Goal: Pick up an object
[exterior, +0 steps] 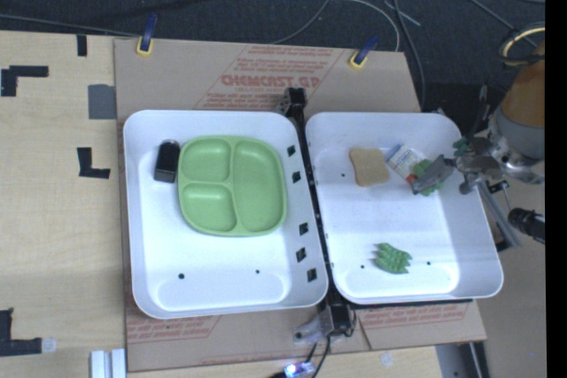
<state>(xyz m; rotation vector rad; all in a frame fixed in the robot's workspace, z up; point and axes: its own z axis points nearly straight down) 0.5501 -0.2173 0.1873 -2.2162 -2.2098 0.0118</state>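
Since the leafy green toy (392, 258) lies low in the right bin (469, 279), I'd fear a missed grab; higher up, the tan block (368, 165) crowds a small packet (404, 158), inviting a double catch. The gripper (431, 175) hangs at right, its state unclear.

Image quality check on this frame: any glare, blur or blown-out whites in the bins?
Camera view: lighting is even and soft, shadows faint. The right bin floor looks near blown-out, with little texture; the left bin is a shade dimmer. The whole frame is slightly soft, so the green toy and the gripper lack fine detail. The green plate shows no hard glare.
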